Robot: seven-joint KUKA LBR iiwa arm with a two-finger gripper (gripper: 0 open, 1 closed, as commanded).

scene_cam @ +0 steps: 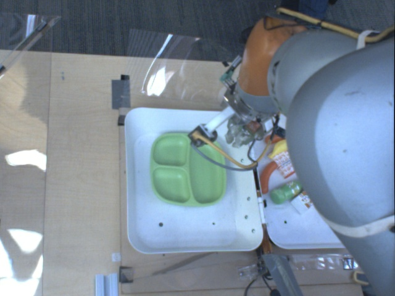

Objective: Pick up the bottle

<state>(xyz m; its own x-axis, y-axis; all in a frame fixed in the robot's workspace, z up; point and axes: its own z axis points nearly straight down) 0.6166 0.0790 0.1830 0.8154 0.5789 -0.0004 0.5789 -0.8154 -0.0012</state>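
Note:
The bottle point(279, 163) lies in the right bin point(290, 236) close to its left wall. It has a white printed label with orange and red parts, and its far end is hidden under the arm. A green rounded piece point(284, 193) sits at its near end; I cannot tell whether it belongs to the bottle. My gripper point(239, 130) hangs over the far right corner of the left bin point(185, 236), up and left of the bottle. Nothing of the bottle is seen in it. The grey arm with its orange band point(259, 54) covers most of the right bin.
A green three-compartment plate point(185, 171) lies in the middle of the left bin. A yellow cable point(231, 160) loops from the wrist over the plate's right edge. The wall between the bins point(260, 202) runs just left of the bottle.

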